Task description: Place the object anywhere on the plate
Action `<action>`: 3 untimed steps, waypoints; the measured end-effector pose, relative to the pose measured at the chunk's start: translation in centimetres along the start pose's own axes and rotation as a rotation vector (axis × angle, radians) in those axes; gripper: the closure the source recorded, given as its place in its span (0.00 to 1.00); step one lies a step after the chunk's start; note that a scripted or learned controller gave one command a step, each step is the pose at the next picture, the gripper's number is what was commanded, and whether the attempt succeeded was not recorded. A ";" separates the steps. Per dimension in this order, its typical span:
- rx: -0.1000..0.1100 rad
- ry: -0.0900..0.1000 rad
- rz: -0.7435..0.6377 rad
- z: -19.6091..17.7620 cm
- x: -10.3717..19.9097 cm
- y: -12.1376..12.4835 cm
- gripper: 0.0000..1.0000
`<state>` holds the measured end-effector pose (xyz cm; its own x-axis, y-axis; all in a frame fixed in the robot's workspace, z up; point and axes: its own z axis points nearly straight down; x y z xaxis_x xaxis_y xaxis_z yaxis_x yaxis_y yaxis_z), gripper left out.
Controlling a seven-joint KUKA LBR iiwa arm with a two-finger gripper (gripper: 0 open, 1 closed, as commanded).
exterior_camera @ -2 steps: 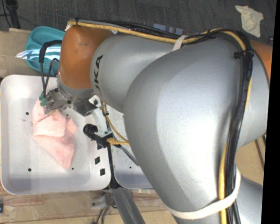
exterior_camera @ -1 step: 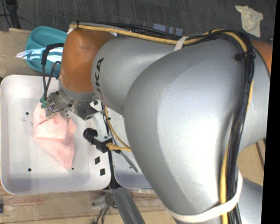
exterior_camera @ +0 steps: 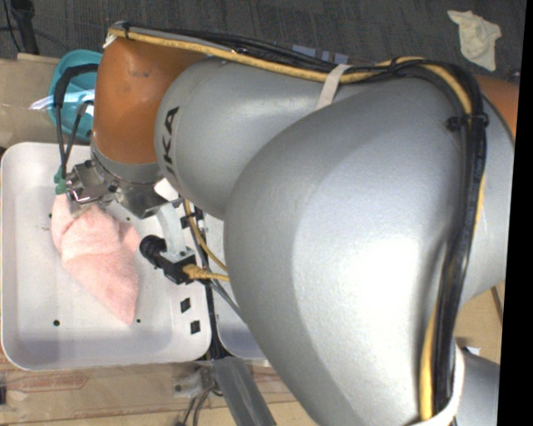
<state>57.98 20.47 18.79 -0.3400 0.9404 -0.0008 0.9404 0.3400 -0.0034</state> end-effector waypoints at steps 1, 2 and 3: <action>0.002 0.001 0.038 1.5 0.3 -0.4 1.00; 0.003 0.001 -0.026 1.0 0.3 -2.4 1.00; -0.002 -0.001 -0.205 -1.9 -1.2 2.2 1.00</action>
<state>60.51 20.08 20.70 -0.5243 0.8515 -0.0008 0.8515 0.5243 -0.0017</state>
